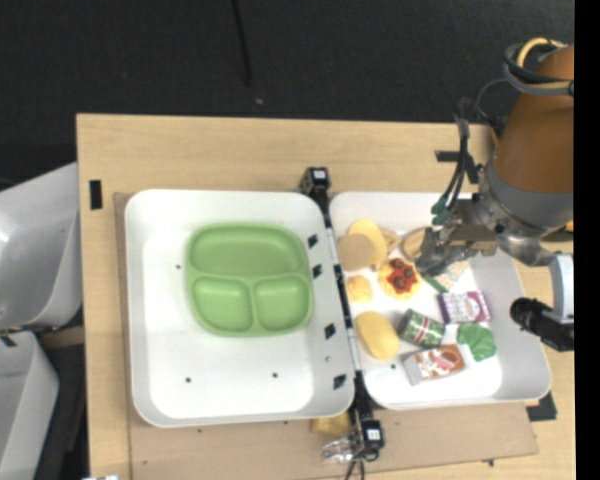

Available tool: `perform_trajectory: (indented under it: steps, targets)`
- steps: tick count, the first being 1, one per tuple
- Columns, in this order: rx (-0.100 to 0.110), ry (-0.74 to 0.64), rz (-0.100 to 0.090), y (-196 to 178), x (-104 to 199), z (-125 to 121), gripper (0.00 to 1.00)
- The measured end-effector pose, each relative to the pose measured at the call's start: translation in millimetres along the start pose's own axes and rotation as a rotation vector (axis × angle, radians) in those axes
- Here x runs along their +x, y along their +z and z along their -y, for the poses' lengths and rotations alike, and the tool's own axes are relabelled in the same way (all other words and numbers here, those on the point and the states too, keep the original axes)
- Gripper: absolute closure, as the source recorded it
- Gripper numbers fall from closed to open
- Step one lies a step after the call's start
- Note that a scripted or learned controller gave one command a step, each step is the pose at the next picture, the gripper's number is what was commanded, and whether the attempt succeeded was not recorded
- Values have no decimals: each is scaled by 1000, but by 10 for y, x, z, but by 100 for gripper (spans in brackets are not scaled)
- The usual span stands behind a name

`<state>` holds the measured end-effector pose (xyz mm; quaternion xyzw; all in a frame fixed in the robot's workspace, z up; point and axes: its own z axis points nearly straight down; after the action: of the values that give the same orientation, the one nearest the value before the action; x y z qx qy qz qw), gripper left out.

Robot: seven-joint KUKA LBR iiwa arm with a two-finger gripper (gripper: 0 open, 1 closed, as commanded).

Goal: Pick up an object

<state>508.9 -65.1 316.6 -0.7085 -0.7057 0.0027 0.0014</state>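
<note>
The right bin (520, 373) holds a heap of small toy foods. Among them are a tan bread-like piece (363, 243), a yellow lemon-like piece (378, 334), a small yellow lump (359, 288), a red and yellow item (400, 277), a green can (420, 327), a purple and white packet (463, 307), a green leafy piece (477, 341) and a flat red and white packet (435, 363). My gripper (432, 256) hangs low over the bin's back half, just right of the red and yellow item. Whether it grips anything is hidden.
The left bin (160, 368) carries a green three-compartment plate (249, 277). Black clips (330, 268) line the seam between the bins. A white shape (20, 258) stands off the bench's left side. A black part (540, 320) juts over the right bin's right edge.
</note>
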Motion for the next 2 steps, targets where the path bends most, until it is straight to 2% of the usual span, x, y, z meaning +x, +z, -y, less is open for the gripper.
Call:
perform_trajectory:
  steps: [1,2]
  targets:
    - [-3,-8,-2,374,358,-114,100]
    - [-13,-14,-3,-254,1268,-40,100]
